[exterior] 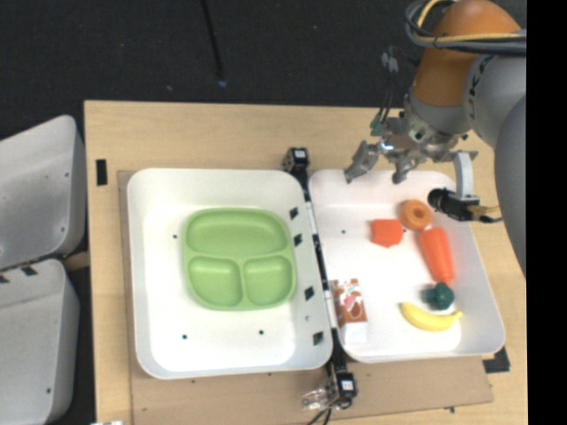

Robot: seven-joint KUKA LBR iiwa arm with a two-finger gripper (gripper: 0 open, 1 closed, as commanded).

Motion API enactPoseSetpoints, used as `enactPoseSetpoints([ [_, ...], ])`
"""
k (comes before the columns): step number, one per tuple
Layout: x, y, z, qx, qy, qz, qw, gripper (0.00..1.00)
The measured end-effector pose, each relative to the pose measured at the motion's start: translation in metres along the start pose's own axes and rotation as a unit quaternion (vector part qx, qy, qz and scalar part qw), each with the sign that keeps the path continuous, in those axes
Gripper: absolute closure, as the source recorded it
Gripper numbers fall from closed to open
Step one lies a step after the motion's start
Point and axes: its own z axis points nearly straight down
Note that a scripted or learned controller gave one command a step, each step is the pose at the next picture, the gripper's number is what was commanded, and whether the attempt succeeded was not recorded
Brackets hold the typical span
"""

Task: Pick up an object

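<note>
Fingers of the gripper [379, 163] stood spread apart with nothing between them, poised over the far edge of the right bin [354, 197], near its upper left corner; the grey arm with its orange band [447, 73] rose behind it toward the upper right. Objects lay well apart from the gripper, nearer the viewer and to the right: an orange ring [415, 214] sat closest, just beside a red-orange block [386, 232]; a carrot [437, 253] ran lengthwise below the ring, its green top [440, 297] touching a banana [429, 317] near the bin's front right corner; a small printed packet [351, 302] rested against the bin's left wall, toward the front. The left bin [155, 211] held a green divided plate [238, 257] at its middle, well away from the gripper; both bins sat side by side on the wooden bench [106, 131].
</note>
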Motion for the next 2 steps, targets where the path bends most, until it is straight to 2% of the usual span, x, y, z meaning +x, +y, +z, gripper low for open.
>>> enactPoseSetpoints([
  [2, 0.008, 0.004, 0.089, -0.001, 0.000, -0.002, 1.0000, 0.00],
])
